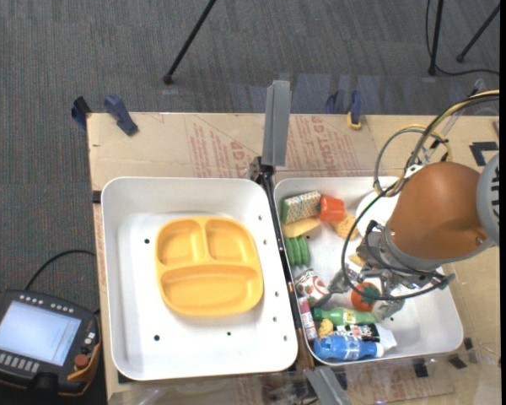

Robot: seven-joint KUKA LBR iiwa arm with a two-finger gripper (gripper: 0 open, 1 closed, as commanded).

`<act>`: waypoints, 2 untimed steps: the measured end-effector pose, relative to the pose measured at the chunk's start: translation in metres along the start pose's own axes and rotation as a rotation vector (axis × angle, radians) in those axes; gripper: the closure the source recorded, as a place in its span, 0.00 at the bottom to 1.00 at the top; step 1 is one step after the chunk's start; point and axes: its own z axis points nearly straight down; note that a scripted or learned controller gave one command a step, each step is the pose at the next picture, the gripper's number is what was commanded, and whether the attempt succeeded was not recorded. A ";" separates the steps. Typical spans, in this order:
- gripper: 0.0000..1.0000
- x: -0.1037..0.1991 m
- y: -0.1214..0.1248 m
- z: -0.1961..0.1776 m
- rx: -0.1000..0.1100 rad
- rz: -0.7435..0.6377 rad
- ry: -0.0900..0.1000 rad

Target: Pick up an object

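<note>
Two white bins sit side by side on the surface (194,146). The left bin (126,226) holds one yellow plate (209,265) with three compartments, lying flat near the bin's middle.

The right bin (443,327) holds a jumble of small items, about nine that can be told apart. Along its left wall, from far to near: one green-striped block (301,205), one pale yellow piece (301,226), one green pepper-like piece (297,249), one red-and-white can (310,284), one green bottle (341,316) and one blue packet (347,348). The bottle and the packet both lie on their sides, long axes running left to right. One orange piece (332,209) and one tan waffle-like piece (347,225) sit toward the far side.

The arm's orange band (430,209) covers the middle of the right bin. Below it the pincer (367,294) is down among the items, over a small red-orange round thing (364,294) just right of the can. Whether its fingers are spread or closed, or gripping anything, cannot be told.
</note>
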 end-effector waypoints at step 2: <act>1.00 0.013 -0.007 -0.005 -0.015 0.000 -0.005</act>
